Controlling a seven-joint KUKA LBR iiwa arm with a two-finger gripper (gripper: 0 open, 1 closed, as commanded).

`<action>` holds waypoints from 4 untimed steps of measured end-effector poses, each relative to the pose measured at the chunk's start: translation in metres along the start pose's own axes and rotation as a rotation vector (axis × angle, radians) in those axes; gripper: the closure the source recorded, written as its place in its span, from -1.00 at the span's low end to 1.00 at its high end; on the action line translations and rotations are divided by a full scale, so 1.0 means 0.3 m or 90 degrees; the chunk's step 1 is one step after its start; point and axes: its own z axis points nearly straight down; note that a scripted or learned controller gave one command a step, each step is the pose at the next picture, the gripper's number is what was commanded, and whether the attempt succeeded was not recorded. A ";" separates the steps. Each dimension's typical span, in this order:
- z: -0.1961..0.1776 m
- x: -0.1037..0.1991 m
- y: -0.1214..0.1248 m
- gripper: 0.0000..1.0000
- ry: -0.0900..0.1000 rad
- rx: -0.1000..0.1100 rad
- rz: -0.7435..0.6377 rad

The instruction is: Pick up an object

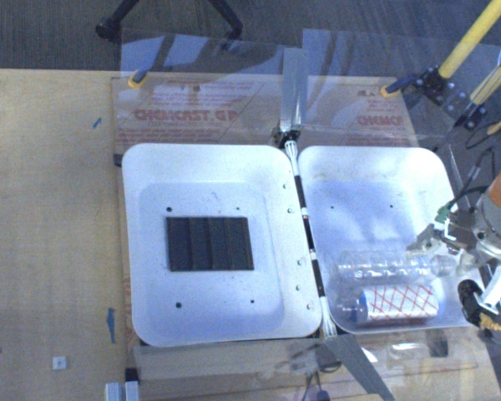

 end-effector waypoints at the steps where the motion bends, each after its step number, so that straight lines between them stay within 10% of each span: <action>1: 0.225 0.300 -0.108 -1.00 0.001 -0.007 -0.110; 2: -0.212 0.233 -0.076 -1.00 -0.002 0.002 -0.130; 3: 0.226 0.283 -0.109 -1.00 0.000 -0.004 -0.156; 4: -0.213 0.116 0.080 -1.00 -0.002 0.001 -0.080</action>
